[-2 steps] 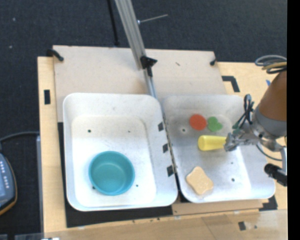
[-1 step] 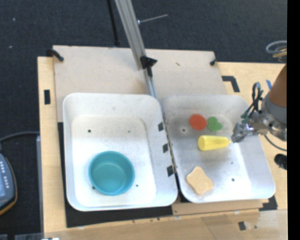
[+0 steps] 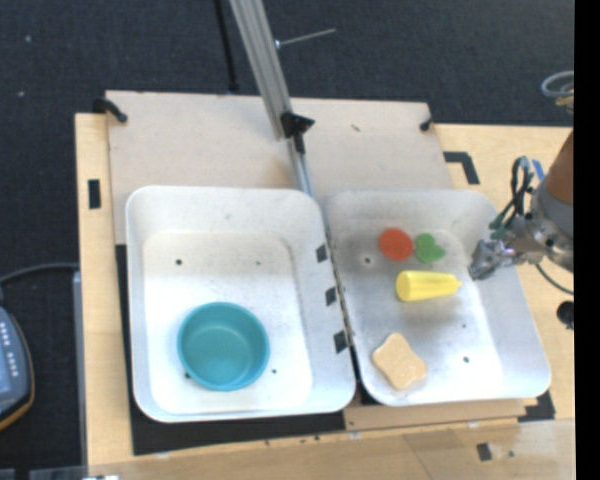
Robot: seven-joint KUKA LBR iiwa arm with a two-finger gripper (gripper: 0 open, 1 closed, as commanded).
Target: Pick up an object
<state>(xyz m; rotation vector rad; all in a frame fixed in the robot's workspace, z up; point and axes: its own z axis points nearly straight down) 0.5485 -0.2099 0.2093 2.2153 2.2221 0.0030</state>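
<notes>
My gripper (image 3: 483,259) hangs over the right side of the right bin (image 3: 500,358), its tip pointing left, with nothing seen between its fingers. Just left of it lies a yellow cone-shaped object (image 3: 426,286). A red round object (image 3: 396,244) and a green object (image 3: 431,249) sit side by side a little farther back. A tan sponge-like block (image 3: 399,361) rests near the bin's front. A teal bowl (image 3: 223,345) stands in the left bin (image 3: 160,238).
A slanted metal pole (image 3: 265,63) rises from behind the bins' shared edge. A grey device (image 3: 0,363) lies off the bench at the far left. Cables (image 3: 525,183) hang by the arm's wrist at the right.
</notes>
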